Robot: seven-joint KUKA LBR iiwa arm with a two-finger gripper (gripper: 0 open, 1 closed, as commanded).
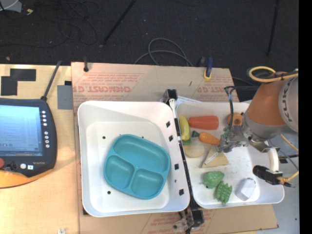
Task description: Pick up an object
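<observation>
My gripper [218, 151] hangs low over the middle of the right bin [265, 199]. Its tip is just above a pale yellow cheese wedge [218, 162]. An orange carrot [209, 138] lies just left of the gripper, and a pale round disc [193, 151] sits beside the wedge. Farther back lie a red-orange sausage [204, 122] and a yellow banana [184, 128] against the bin's left wall. Toward the front are a green broccoli [212, 178], a second green toy [224, 193] and a grey-white object [245, 189]. Nothing shows as held.
The left bin [92, 130] holds a teal divided plate [136, 165]. A tablet-like screen [22, 135] rests on the bench at the far left. The arm's orange band [265, 104] rises over the right bin's right side.
</observation>
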